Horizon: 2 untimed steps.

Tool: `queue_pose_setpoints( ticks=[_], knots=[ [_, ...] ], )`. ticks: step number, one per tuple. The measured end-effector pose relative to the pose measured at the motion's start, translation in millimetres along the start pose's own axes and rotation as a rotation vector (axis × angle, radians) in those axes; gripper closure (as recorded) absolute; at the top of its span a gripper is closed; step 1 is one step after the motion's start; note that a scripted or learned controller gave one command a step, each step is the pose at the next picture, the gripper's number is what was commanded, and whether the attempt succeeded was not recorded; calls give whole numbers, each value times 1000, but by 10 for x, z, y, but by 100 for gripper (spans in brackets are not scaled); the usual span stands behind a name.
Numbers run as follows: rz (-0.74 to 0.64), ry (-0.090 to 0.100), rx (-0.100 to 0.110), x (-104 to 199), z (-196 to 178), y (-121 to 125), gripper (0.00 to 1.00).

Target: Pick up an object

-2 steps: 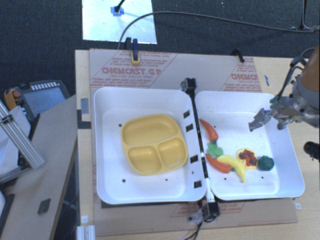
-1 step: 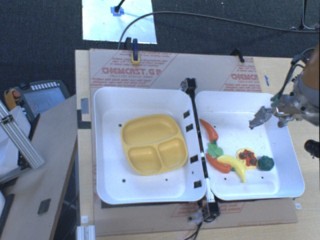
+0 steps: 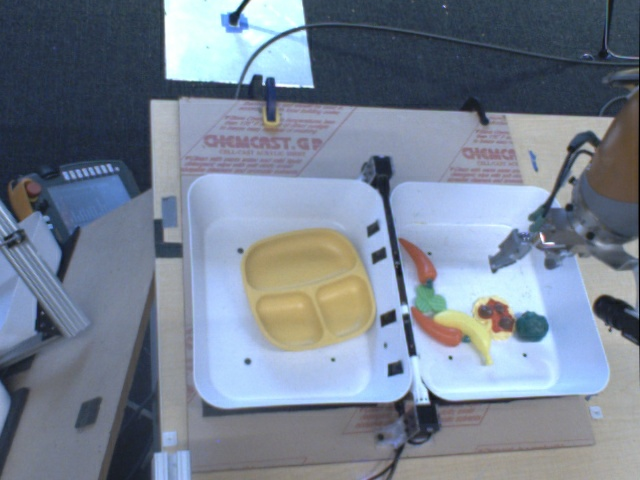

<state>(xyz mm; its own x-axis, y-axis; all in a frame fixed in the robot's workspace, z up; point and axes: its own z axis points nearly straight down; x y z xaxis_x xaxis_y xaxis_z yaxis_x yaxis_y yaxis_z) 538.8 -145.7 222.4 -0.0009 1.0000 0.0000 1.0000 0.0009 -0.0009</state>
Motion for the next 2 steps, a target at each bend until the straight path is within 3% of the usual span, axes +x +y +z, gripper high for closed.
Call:
queue_pose_setpoints(
  ticks=[2],
  knots=[
    [0,2,2,114,1169,-104,0]
  ],
)
